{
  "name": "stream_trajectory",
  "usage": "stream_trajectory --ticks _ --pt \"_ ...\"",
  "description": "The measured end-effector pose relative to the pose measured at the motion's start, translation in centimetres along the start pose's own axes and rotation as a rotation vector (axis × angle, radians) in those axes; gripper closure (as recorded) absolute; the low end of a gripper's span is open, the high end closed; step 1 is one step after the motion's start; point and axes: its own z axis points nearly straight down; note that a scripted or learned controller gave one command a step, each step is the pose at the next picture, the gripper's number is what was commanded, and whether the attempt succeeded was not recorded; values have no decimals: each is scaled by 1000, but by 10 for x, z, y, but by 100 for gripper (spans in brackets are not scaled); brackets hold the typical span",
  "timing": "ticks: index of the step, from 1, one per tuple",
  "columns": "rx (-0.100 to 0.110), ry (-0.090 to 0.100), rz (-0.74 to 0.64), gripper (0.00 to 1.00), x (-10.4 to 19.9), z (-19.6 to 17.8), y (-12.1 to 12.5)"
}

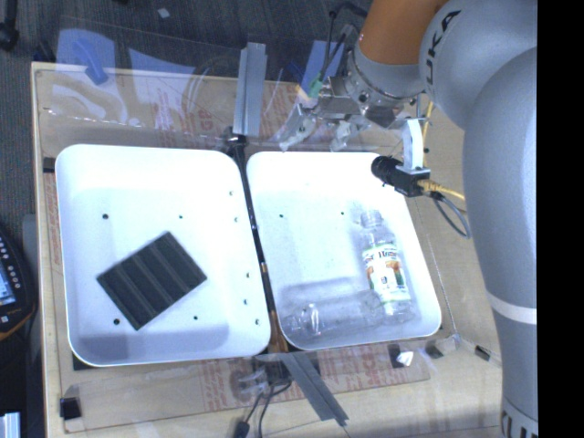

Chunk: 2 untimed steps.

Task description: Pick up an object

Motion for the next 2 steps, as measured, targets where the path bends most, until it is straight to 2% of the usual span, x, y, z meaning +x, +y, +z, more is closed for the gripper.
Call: stream_trajectory --ticks 1,2 --pt "-2 0 -80 0 -41 2 -41" --pt "-1 -1 -144 0 -89 75 -52"
